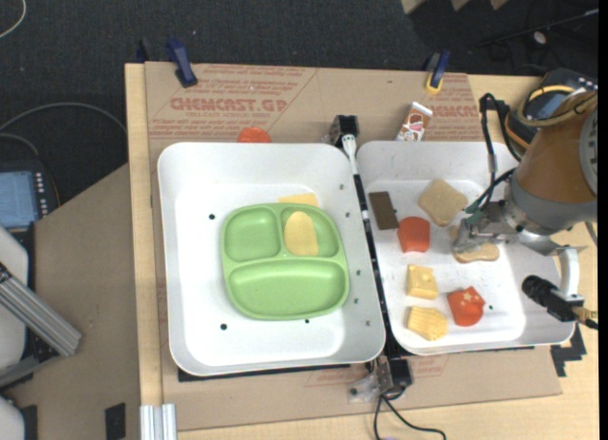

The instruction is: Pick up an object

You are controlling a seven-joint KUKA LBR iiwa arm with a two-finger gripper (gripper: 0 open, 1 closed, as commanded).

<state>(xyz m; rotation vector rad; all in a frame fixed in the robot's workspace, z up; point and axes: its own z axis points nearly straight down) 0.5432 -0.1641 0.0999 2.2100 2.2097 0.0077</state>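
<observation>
Tan bread slice (477, 253) lies in the right bin (494, 334), directly beneath the gripper (472, 232), which is low over it; whether it is clenched I cannot tell. Judged step: the grasp. Next, a secure lift.

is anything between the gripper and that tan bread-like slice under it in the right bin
Nothing visible does. The gripper sits right over the tan bread-like slice in the right white bin; the red cup-shaped toy and beige wedge lie off to the side.
</observation>
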